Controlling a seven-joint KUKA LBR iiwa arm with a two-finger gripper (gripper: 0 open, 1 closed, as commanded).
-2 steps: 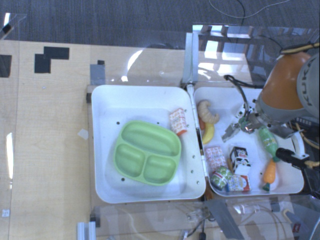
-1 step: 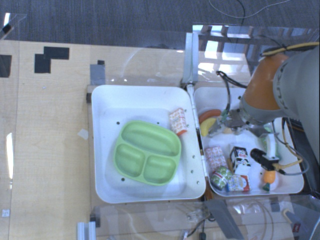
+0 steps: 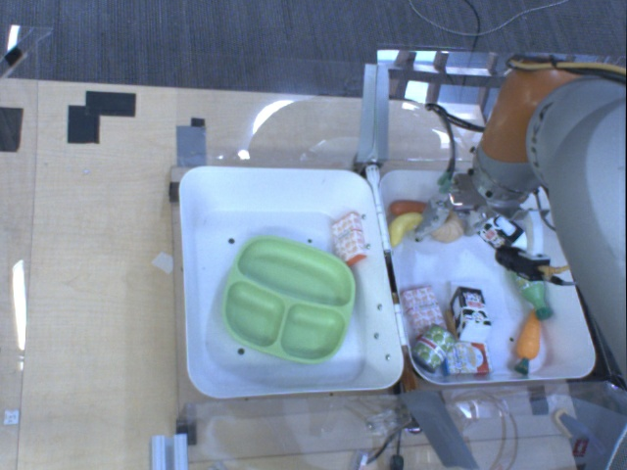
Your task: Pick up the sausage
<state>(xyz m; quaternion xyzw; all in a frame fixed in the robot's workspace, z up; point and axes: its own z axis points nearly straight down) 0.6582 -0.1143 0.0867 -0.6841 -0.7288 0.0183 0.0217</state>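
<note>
The sausage [image 3: 405, 207], a short red-orange piece, lies at the far left corner of the right bin [image 3: 578, 360], just above a yellow banana [image 3: 404, 228]. My gripper [image 3: 449, 213] hangs low over the back of that bin, a little to the right of the sausage and beside a beige food item [image 3: 448, 230]. Nothing is visibly held. The grey arm with its orange band [image 3: 514, 116] reaches in from the right and hides the bin's back right corner.
The right bin also holds a pink packet [image 3: 421, 306], a small carton [image 3: 472, 311], green-labelled cups [image 3: 436, 346], a carrot [image 3: 529, 341] and a green item [image 3: 537, 295]. The left bin [image 3: 196, 292] holds a green divided plate [image 3: 289, 299] and a snack packet [image 3: 349, 236].
</note>
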